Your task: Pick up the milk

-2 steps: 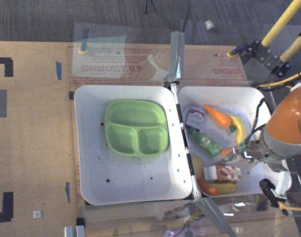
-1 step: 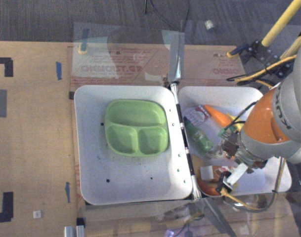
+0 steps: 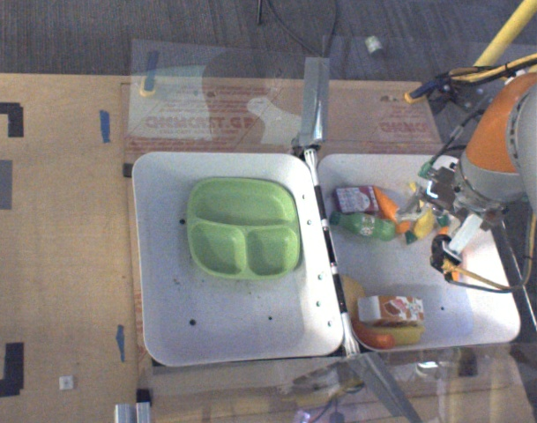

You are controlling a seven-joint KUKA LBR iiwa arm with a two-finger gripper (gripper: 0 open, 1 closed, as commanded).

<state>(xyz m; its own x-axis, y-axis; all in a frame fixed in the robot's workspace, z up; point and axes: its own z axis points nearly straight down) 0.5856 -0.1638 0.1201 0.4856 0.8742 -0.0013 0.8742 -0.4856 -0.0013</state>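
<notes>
A small white carton with an orange and red picture, the milk (image 3: 391, 308), lies on its side near the front edge of the right bin (image 3: 488, 311). It rests against a yellow banana (image 3: 407, 333) and a red item (image 3: 379, 340). The grey arm with its orange band (image 3: 504, 139) comes in from the right. Its gripper (image 3: 429, 203) hangs over the back of the right bin, above some yellow and orange toy food (image 3: 421, 226). It is well behind the milk and apart from it.
At the back of the right bin lie a dark red carton (image 3: 354, 199), an orange carrot (image 3: 387, 204) and a green bottle (image 3: 365, 226). The left bin (image 3: 162, 307) holds a green divided plate (image 3: 244, 227). A metal divider (image 3: 325, 236) separates the bins.
</notes>
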